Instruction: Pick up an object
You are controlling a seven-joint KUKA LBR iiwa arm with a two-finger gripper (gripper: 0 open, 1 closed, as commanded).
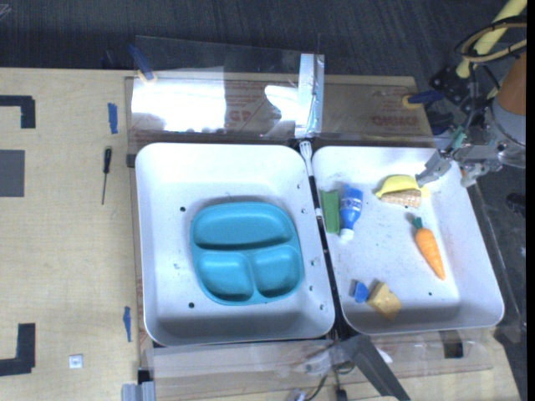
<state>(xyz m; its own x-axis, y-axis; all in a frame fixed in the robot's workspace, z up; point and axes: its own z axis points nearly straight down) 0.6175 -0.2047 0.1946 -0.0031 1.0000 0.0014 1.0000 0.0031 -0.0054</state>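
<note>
The right white bin (468, 303) holds several small things: a yellow banana-like piece (398, 190) near the back, an orange carrot (430, 251) on the right, a blue and white tube (349, 210) and a green piece (330, 210) by the left wall, and a tan block with a blue bit (378, 296) at the front. My gripper (440, 164) hangs at the bin's back right corner, just right of the banana piece and above it. Nothing shows between its fingers.
The left white bin (159, 178) holds a blue divided tray (247, 251). A clear plastic sheet (226, 94) stands behind the bins. Yellow and blue cables (489, 40) hang at the upper right near the arm.
</note>
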